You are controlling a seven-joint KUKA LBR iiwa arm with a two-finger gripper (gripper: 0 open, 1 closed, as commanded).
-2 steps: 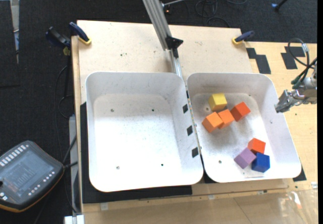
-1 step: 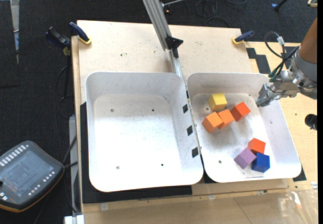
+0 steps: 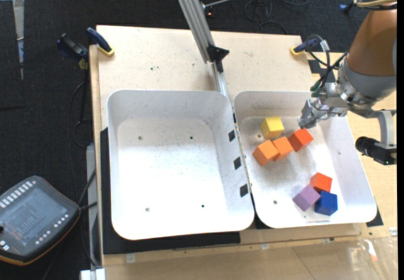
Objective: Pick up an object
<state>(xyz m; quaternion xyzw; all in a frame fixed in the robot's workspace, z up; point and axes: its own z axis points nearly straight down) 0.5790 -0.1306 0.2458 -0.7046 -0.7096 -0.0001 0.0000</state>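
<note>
Left to right: teach pendant (image 3: pixel 35 219) sat on the floor off the worktop's (image 3: pixel 158 61) left corner. Left bin (image 3: pixel 120 115) had speckled marks on its floor and no blocks in it. A metal strut (image 3: pixel 192 11) ran down to the seam between the bins.

Right bin (image 3: pixel 350 146) held six blocks. Upper cluster: yellow block (image 3: pixel 273 127), two orange blocks (image 3: pixel 273 149) touching each other just below it, then a red-orange block (image 3: pixel 301 139) touching the right one. Lower cluster near the front right corner: purple block (image 3: pixel 307 197), small orange block (image 3: pixel 321 181), blue block (image 3: pixel 326 203), all bunched together.

Pincer (image 3: pixel 309 118) was low in the right bin, just above and right of the red-orange block, tip close to its upper edge. I couldn't tell whether it was touching. Couldn't tell the pincer's state either; nothing visibly between the tips.
</note>
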